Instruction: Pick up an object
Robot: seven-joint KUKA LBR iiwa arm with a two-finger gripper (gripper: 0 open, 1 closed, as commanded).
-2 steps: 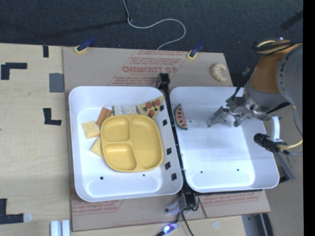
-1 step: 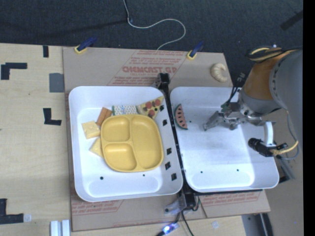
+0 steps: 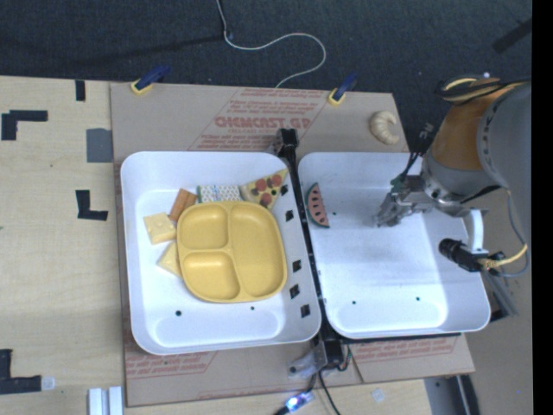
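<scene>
Gripper (image 3: 386,217) over right bin (image 3: 380,314), near watermelon slice (image 3: 319,204).

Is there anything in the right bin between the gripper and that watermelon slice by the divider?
Nothing visible. The gripper hangs over the right bin, toward its right side, and the watermelon slice lies at the bin's left edge beside the divider. Between them there is bare white floor. The yellow plate sits in the other bin.

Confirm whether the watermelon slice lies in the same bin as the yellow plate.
No: the watermelon slice lies in the right bin, the yellow plate in the left bin.
</scene>
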